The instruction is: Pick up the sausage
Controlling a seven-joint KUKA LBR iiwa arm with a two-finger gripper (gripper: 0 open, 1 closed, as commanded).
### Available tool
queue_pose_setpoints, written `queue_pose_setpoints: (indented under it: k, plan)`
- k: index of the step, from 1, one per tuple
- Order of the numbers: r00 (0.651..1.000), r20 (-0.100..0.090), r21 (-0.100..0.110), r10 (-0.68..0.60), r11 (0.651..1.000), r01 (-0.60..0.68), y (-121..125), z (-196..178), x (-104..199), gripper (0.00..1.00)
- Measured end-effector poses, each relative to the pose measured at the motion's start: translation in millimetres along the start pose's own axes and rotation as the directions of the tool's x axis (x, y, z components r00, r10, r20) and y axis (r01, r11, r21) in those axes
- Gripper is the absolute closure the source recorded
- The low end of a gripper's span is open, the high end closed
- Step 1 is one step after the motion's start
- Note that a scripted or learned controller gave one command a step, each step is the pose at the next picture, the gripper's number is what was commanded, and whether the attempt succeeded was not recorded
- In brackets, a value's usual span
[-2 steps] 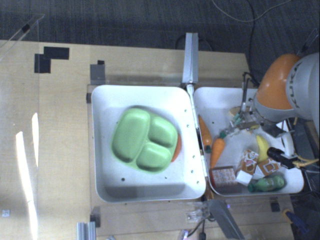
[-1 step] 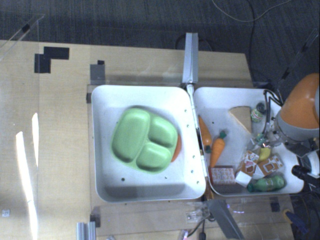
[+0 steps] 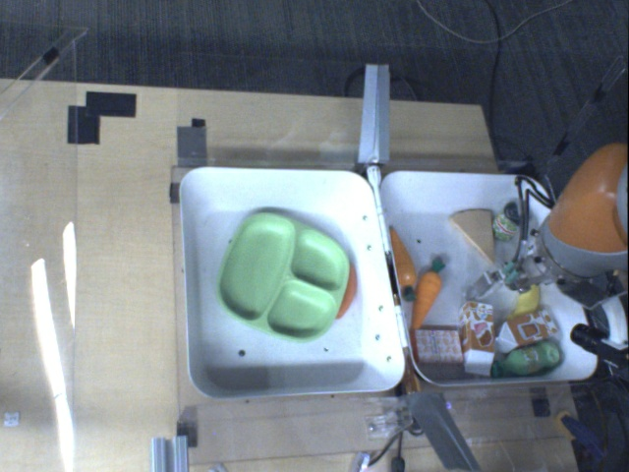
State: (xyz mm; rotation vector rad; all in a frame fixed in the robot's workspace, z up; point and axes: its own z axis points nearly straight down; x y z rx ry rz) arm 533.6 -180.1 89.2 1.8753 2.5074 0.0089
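The sausage (image 3: 401, 260), a slim orange-brown link, lies along the left wall of the right bin (image 3: 432, 187). My gripper (image 3: 501, 277) hangs low over the right half of that bin, beneath the orange band of the arm (image 3: 595, 209). It is about a hand's width to the right of the sausage and sits among the packaged items there. Nothing can be seen held in it.
A carrot (image 3: 425, 299) lies just right of the sausage. A cheese wedge (image 3: 476, 228), a small can (image 3: 506, 222), a yellow item (image 3: 527, 301), snack boxes (image 3: 479, 324) and a green bottle (image 3: 529, 360) crowd the right bin. A green divided plate (image 3: 283, 275) sits in the left bin (image 3: 201, 264).
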Motion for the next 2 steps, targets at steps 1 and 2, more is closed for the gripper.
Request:
queue_pose_setpoints:
  k: [1,2]
  plan:
    - [0.957,-0.008,0.002,0.289,0.957,-0.289,36.9,1.0,-7.8,0.00]
    - [0.944,-0.018,-0.005,0.330,0.944,-0.330,1.8,-1.6,-5.4,0.00]
